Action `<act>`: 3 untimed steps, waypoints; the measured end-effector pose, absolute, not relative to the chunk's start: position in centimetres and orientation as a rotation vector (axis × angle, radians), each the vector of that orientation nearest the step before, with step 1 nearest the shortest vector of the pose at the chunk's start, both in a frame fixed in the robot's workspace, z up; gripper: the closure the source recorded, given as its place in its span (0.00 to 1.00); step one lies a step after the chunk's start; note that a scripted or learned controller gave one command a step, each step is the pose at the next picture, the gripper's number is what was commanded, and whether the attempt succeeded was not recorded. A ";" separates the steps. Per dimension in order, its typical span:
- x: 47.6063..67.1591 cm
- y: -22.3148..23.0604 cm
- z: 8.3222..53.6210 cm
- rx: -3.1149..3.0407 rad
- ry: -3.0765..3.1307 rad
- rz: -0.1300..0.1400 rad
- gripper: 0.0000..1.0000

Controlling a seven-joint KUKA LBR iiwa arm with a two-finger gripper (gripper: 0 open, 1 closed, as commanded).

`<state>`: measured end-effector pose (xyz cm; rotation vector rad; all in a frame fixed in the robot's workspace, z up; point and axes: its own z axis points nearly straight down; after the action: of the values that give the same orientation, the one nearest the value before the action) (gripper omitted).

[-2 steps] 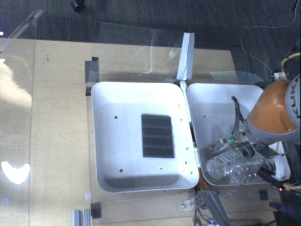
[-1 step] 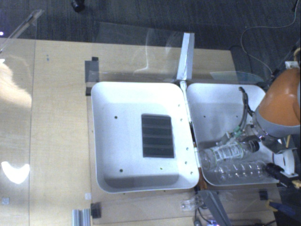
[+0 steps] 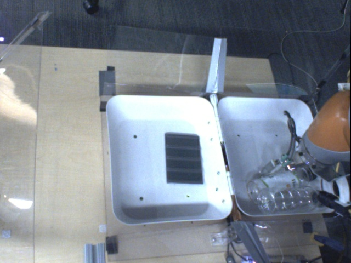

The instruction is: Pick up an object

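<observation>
A dark ribbed rectangular block (image 3: 184, 158) lies flat near the middle of the left bin (image 3: 126, 147). In the right bin (image 3: 252, 125), a clear plastic bottle (image 3: 279, 195) lies on its side along the front wall. The arm comes in from the right, its orange band (image 3: 332, 126) above the grey wrist. My gripper (image 3: 286, 166) is low in the right bin, just above and behind the bottle. Glare and the see-through plastic blur where the gripper ends and the bottle begins, so contact between them cannot be judged.
A thin dark cable (image 3: 289, 126) loops up beside the wrist. A metal divider strip (image 3: 215, 73) stands behind the seam between the bins. Clear plastic sheeting (image 3: 22, 119) covers the bench at the left. Brackets and clutter (image 3: 241, 240) sit at the front edge.
</observation>
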<state>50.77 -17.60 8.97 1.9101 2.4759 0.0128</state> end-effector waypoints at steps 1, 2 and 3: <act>49.2 -20.3 10.9 1.941 2.456 0.013 0.00; 50.2 -8.7 11.5 2.067 2.358 0.010 0.00; 55.1 -9.0 8.9 2.139 2.289 0.013 0.00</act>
<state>55.11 -9.00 8.94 2.1387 2.2886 0.0125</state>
